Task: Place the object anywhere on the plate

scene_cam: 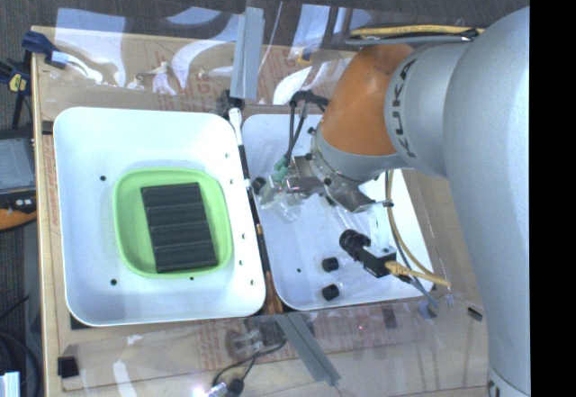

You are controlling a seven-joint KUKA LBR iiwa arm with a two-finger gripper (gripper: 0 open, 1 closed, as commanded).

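My gripper [281,186] hangs low in the right bin [297,287], near its left wall; I cannot tell from here how it is set. Just under it lies something small, clear and greenish [274,181], most likely my object, though blurred. I judge it light, hard and slippery, best pinched across its narrow middle. The green plate [126,251] waits in the left bin [81,143], bearing a dark ribbed block [178,226].

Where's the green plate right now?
In the camera view, the green plate lies in the middle of the left white bin, with a dark ridged block on it, across the divider from the gripper.
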